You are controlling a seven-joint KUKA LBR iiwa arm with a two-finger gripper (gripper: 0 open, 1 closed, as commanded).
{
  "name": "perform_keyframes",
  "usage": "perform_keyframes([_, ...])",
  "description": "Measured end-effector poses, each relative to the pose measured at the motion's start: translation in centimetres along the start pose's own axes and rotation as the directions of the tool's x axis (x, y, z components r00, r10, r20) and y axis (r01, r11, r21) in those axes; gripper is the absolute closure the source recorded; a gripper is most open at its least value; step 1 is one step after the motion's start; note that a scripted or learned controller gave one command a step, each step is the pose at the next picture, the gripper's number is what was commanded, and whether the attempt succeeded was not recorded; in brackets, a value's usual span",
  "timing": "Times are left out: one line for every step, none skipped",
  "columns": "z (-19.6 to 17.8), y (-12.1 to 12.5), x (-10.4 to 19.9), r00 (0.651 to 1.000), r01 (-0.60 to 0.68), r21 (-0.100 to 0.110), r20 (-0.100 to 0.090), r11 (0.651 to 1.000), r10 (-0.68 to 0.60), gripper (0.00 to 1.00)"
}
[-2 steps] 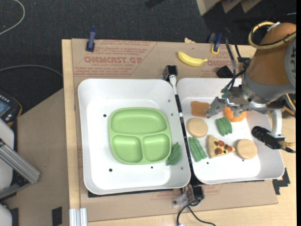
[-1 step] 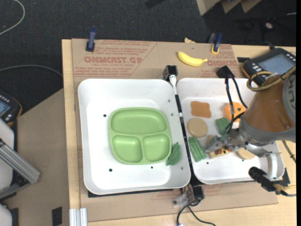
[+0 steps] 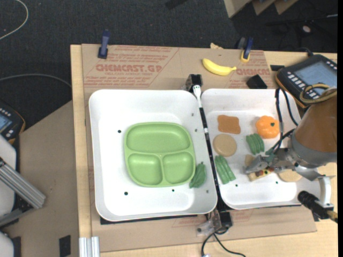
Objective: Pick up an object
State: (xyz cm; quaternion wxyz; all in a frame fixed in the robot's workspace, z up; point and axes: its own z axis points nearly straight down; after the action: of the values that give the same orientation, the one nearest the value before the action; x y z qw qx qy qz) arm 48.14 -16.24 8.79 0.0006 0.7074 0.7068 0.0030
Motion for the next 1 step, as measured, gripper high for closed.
perform_keyframes([0.09,6.29,6.99,1.0,0.008,-0.007,0.007,1.0,-0.008,0.0])
